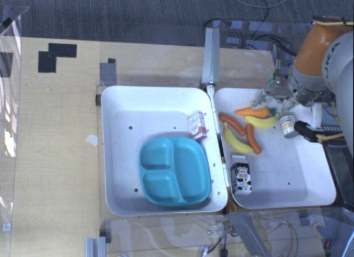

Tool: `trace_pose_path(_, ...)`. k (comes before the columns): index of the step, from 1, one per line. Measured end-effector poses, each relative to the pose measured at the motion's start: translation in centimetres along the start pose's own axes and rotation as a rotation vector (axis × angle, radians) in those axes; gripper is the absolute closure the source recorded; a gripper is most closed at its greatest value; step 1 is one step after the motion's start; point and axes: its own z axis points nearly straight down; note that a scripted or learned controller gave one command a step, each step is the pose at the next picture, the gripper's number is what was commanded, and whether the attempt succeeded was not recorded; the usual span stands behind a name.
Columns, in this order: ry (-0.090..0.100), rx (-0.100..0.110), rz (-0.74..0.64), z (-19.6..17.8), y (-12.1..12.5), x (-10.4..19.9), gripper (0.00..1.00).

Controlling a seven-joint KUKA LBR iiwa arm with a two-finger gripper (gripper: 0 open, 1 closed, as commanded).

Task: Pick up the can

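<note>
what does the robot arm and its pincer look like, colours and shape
The arm is bulky and rounded, with smooth light grey casing and a wide orange band curving across it above the wrist. Below that, the wrist narrows into a darker grey metal piece that carries the small pincer, which looks silvery and thin. A black part sticks out near the wrist.

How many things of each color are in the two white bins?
Blue: 1, the tray
Red and white: 1, the can
Orange: 3, two sausages and the carrot
Yellow: 2, two bananas
Black and white: 1, the carton
White: 1, the small cup
Total: 9
</note>
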Motion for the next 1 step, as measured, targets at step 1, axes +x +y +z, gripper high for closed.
trace_pose_path(1,0.0,0.011,-0.038,2.48,-4.03,-3.65,0.0)
